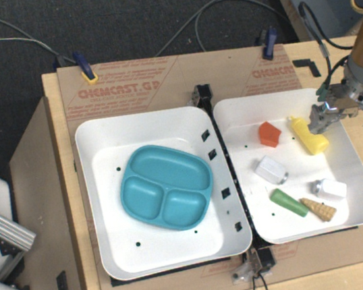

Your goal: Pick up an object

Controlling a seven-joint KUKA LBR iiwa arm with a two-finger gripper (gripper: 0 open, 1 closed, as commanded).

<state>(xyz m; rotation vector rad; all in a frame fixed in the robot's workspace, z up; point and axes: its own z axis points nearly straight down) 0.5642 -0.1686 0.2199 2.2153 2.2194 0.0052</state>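
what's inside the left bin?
The left bin holds one thing, a blue divided tray, lying flat near its middle with its three compartments bare. Whatever lies beneath the tray is covered, so I cannot tell.

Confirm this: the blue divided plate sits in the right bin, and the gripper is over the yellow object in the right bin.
Not quite. The camera view shows the blue divided plate in the left bin. The gripper is indeed over the yellow object in the right bin.

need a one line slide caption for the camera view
Gripper poised over a yellow object in the right bin; a blue divided tray lies in the left bin.
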